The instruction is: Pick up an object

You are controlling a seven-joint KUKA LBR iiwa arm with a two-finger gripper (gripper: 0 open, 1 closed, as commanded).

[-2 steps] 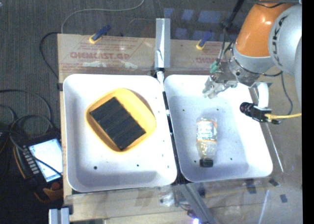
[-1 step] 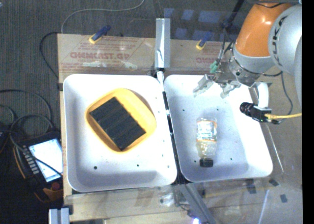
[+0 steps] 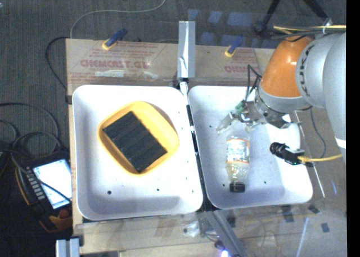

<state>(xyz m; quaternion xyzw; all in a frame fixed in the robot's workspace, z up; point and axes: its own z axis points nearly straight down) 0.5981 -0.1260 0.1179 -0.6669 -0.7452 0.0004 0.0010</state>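
A clear plastic bottle (image 3: pixel 237 156) lies in the right bin (image 3: pixel 292 188), its dark cap (image 3: pixel 237 186) pointing toward the front edge. My gripper (image 3: pixel 238 123) hangs just behind the bottle's base end. It is open, its two pale fingers spread apart with nothing between them. In the left bin (image 3: pixel 90 194) sits a yellow dish (image 3: pixel 164 120) with a black ribbed slab (image 3: pixel 135 140) lying in it.
A black plug on a yellow cable (image 3: pixel 284 153) hangs off the arm over the right bin, right of the bottle. A metal divider post (image 3: pixel 184 53) stands at the back between the bins. Cardboard lies behind both bins.
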